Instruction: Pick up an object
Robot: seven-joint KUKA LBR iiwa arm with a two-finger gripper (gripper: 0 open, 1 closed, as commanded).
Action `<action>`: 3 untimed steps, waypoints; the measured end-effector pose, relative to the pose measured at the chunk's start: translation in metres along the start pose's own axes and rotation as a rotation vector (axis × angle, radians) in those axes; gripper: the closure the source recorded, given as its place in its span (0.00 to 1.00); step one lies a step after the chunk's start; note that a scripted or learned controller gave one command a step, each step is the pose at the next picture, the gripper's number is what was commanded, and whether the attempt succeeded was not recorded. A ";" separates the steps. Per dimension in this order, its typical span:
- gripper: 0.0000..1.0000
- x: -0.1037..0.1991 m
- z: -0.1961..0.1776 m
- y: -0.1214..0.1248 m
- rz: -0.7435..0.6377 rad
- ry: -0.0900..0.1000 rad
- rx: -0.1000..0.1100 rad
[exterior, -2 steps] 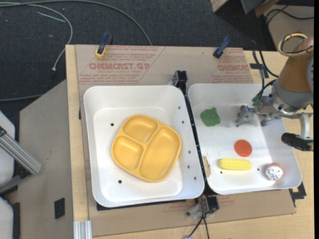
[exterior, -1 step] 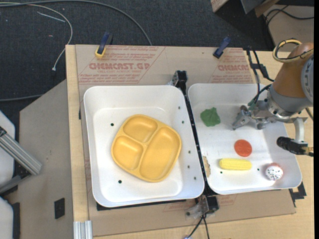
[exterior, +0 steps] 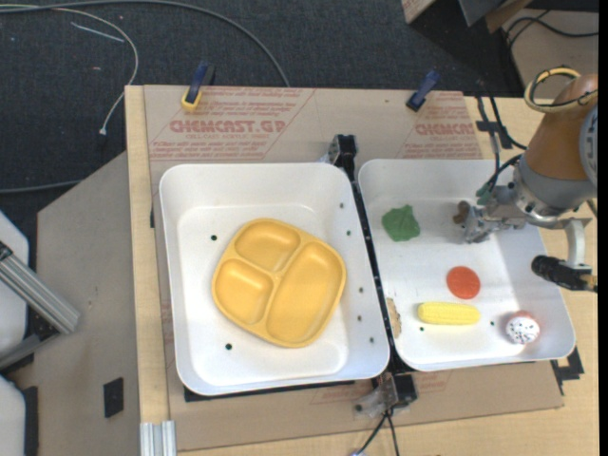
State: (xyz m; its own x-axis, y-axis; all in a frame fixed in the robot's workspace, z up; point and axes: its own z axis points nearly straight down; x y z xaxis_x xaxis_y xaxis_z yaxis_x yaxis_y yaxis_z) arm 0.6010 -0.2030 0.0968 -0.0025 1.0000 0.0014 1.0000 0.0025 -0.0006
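Glossy yellow corn cob (exterior: 448, 313), flat red disc (exterior: 464, 281), lumpy green broccoli (exterior: 401, 223)

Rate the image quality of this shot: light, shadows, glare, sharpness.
Camera view: light even and soft, with faint shadows under the yellow plate and corn; the white bins are bright but keep their edges; the tool is small and slightly soft; the cardboard print reads clearly.

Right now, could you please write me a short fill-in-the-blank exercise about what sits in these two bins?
1. The yellow divided plate lies in the ____ bin.
2. The corn cob lies just below the ____ round piece.
3. The gripper hangs to the right of the ____ leafy item.

Missing words: left; red; green
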 end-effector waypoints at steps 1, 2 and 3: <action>1.00 -0.002 -0.065 0.000 0.002 -0.004 -0.008; 1.00 0.000 -0.109 0.002 0.000 -0.003 -0.006; 1.00 -0.002 -0.169 0.012 0.001 -0.005 -0.010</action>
State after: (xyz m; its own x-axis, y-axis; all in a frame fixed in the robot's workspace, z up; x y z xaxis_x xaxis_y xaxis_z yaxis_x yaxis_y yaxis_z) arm 0.6136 -0.2054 0.2662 -0.0019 1.0000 -0.0032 1.0000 0.0019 0.0089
